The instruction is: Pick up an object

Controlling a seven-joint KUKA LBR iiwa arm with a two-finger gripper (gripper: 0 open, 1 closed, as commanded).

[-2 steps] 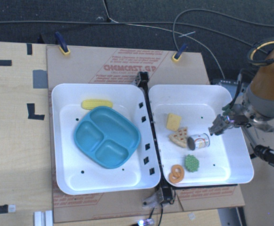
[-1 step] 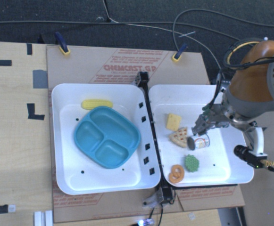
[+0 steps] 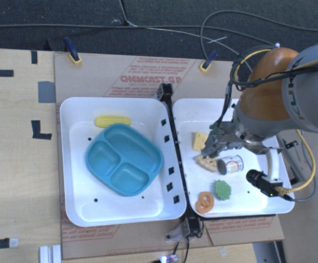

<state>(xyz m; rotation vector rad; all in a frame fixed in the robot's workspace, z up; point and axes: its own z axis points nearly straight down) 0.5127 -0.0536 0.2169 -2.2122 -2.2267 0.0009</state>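
Observation:
My gripper (image 3: 215, 146) hangs low over the middle of the right bin (image 3: 197, 109), reaching in from the right under the orange-banded wrist. Its tip sits just right of a yellow cheese wedge (image 3: 199, 141) and just above a tan pizza-like slice (image 3: 206, 163). A small white jar (image 3: 232, 165) lies on its side next to the slice. Nearer the front of the bin are a green knobbly piece (image 3: 222, 189) and an orange pretzel (image 3: 205, 201). Nothing is visibly between the fingers.
The left bin (image 3: 67, 147) holds a blue divided plate (image 3: 125, 159) and a yellow corn cob (image 3: 113, 121) behind it. A black divider (image 3: 171, 141) runs between the bins. The arm's body covers the right bin's right side.

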